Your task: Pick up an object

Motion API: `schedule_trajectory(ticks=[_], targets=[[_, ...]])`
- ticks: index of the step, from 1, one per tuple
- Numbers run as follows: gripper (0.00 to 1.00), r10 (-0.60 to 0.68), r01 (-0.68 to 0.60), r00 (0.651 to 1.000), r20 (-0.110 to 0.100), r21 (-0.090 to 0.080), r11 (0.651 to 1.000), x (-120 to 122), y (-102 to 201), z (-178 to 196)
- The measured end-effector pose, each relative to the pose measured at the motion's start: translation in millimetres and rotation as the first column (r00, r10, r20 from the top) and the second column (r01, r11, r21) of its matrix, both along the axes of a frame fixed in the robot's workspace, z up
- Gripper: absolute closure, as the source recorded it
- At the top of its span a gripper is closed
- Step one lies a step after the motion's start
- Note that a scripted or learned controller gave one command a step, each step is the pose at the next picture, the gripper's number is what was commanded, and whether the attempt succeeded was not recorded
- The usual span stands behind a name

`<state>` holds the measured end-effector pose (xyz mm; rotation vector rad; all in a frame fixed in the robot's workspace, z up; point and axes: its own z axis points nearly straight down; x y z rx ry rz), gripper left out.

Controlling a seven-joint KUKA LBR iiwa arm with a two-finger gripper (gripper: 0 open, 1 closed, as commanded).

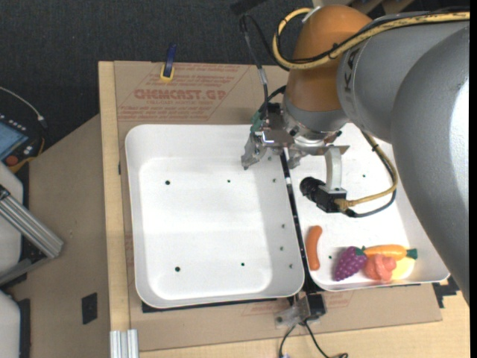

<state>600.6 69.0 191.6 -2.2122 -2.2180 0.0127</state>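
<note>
Hiding much of the right bin [428,278], arm [387,73], hand [287,151] perhaps partly obscured

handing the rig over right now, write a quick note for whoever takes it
Gripper: over the far end of the divider between the two white bins; whether the fingers are open or shut can't be seen, and nothing shows held between them.
Objects: all in the right white bin, near corner. An orange-red toy sausage lies by the divider; a purple toy grape bunch, an orange toy carrot and a pinkish-red toy fruit sit clustered beside it.
Left white bin: bare floor with small dark dots.
Done: nothing picked yet.
Left: grasp one object and lift it.
</note>
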Motion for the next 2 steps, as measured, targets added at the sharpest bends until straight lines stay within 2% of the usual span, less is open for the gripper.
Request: schedule_trajectory(ticks=[1, 2], targets=[[0.0, 0.002, -0.002, 1.0, 0.024, 0.003, 1.0, -27, 28, 109], [0.0, 0.002, -0.002, 1.0, 0.021, 0.0, 1.0, 69, 68, 105]])
